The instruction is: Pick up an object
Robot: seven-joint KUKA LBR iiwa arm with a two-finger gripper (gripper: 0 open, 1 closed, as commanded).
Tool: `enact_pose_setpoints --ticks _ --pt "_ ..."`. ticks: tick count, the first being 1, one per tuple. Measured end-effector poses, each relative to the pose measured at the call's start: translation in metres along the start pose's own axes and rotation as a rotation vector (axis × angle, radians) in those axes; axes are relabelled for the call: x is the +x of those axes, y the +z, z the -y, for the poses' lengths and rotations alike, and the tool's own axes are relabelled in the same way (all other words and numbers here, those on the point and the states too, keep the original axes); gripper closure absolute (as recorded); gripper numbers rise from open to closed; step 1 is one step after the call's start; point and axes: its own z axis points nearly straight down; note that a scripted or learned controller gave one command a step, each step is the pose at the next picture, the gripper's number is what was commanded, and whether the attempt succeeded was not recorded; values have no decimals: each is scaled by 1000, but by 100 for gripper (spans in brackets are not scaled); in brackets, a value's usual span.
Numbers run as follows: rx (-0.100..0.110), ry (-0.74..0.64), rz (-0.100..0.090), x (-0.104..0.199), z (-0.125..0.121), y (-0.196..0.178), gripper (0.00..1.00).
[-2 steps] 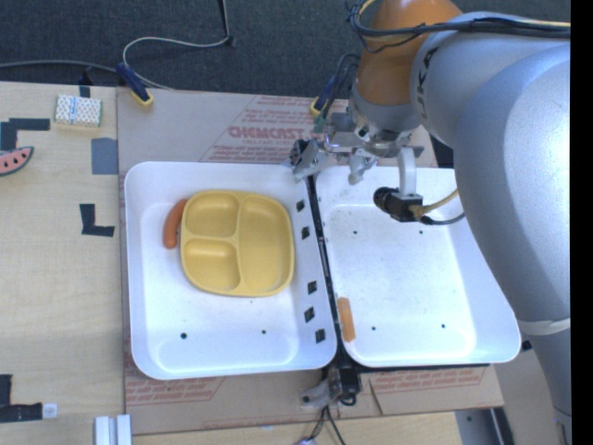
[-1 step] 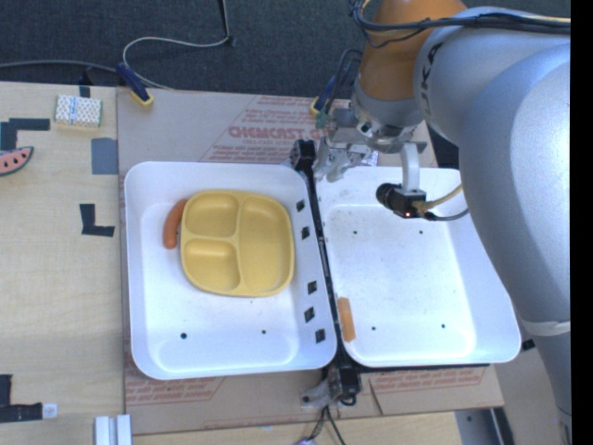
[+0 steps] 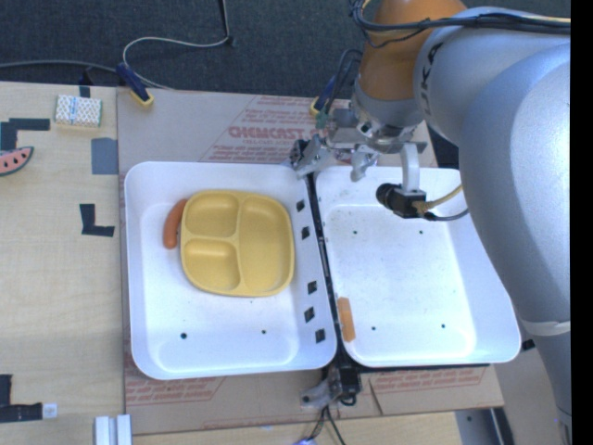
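Note:
A yellow divided plate (image 3: 236, 242) lies in the left bin (image 3: 222, 346). An orange sausage-shaped piece (image 3: 171, 223) rests against the plate's left rim. A small orange piece (image 3: 346, 318) lies in the right bin (image 3: 435, 341), against its left wall near the front. My gripper (image 3: 357, 160) hangs over the back edge of the bins, above the divider between them, below the orange band (image 3: 403, 40). It is well apart from all three objects, and I see nothing held in it.
Outside the bins on the bench's left lie a pale sponge (image 3: 78, 110), a watermelon-slice toy (image 3: 14, 160) and a blue-handled tool (image 3: 134, 83). Black clips (image 3: 310, 287) line the divider. The grey arm (image 3: 519, 156) covers the right bin's right side.

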Motion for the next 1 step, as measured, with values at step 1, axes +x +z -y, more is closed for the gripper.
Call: enact_pose_setpoints --ticks 1 --pt "1 0 -1 0 0 -9 100"
